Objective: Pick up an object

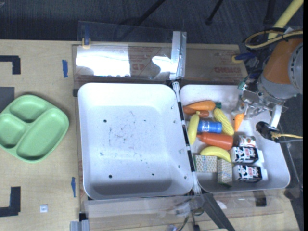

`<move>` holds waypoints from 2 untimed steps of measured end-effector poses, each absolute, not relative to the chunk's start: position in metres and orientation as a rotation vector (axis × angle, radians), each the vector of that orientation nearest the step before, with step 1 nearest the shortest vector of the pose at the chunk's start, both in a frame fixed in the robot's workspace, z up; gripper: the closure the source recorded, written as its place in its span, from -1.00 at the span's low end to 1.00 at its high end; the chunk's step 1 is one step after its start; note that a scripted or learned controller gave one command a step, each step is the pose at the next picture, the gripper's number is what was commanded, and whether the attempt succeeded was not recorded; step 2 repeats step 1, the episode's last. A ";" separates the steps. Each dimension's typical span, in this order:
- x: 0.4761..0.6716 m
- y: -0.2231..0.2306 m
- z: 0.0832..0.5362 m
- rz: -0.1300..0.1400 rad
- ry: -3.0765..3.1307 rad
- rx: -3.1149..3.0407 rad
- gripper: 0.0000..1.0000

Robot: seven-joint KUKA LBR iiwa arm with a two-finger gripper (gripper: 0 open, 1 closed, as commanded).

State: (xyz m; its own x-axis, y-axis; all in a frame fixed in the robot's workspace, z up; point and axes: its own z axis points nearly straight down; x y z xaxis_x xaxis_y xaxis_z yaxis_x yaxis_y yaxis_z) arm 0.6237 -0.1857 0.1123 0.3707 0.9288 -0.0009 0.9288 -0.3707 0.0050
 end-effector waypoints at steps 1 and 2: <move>0.649 -0.142 0.222 0.001 2.031 2.394 1.00; 0.649 -0.142 0.222 0.001 2.031 2.394 1.00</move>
